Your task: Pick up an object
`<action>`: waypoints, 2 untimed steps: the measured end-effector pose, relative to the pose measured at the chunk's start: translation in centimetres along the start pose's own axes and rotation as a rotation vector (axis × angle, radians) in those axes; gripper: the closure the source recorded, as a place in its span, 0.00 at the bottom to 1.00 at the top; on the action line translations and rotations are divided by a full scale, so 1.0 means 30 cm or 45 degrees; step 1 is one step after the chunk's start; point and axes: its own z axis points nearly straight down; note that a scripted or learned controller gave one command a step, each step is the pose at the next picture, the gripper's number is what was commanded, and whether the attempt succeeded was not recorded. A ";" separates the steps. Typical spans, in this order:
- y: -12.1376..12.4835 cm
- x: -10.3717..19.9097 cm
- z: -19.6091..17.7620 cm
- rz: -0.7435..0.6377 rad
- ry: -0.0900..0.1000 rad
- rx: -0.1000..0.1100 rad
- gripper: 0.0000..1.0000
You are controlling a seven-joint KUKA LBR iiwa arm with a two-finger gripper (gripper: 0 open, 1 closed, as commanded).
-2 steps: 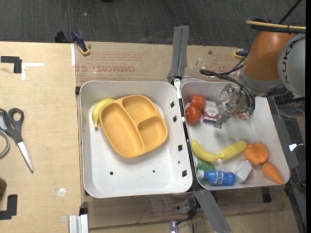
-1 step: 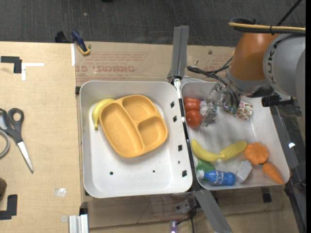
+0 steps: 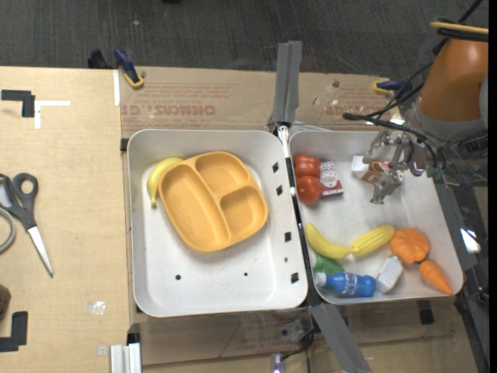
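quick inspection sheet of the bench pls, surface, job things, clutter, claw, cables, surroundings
surface: wooden bench with cardboard under two white bins, left bin and right bin.
job's things: right bin holds tomatoes, small carton, banana, corn, pumpkin, carrot, blue bottle; left bin holds orange divided plate and a second banana.
clutter: scissors on bench at left.
claw: claw over right bin's upper part; grip unclear.
cables: black cables by the arm.
surroundings: dark carpet behind.
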 end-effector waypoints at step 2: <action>0.205 0.006 0.145 0.140 0.005 -0.001 0.00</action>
